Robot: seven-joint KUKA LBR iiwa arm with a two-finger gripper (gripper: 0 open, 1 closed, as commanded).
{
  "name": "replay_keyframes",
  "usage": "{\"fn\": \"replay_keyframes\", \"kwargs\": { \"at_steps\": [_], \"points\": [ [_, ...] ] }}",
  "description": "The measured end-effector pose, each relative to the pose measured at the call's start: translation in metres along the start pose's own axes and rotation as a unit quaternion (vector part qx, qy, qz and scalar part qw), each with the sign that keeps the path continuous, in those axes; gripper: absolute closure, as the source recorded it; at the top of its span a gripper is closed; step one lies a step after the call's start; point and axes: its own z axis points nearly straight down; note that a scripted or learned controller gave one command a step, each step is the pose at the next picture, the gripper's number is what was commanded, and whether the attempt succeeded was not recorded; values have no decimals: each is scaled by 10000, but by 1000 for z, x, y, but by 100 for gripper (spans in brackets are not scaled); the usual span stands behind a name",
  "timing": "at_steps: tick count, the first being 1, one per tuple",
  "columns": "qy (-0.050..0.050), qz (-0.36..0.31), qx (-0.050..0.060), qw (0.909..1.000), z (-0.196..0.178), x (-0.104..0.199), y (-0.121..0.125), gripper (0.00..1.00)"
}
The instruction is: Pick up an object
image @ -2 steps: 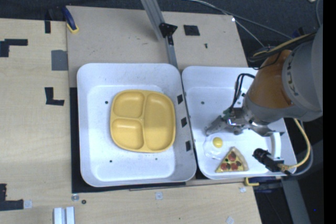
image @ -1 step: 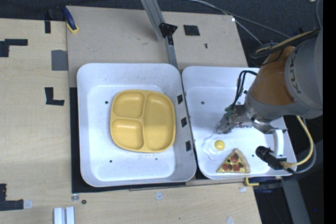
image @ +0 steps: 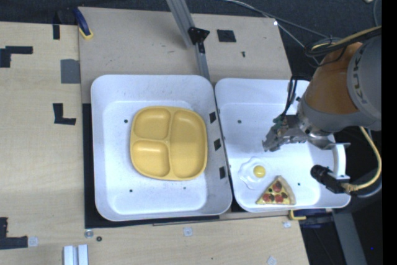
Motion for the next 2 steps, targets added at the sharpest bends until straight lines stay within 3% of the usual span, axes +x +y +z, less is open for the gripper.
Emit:
{"fn": "replay_keyframes", "kwargs": {
  "at_steps": [2],
  "points": [
    [-2, 1, -8, 10000, -89, 4, -4, 100]
  ]
}}
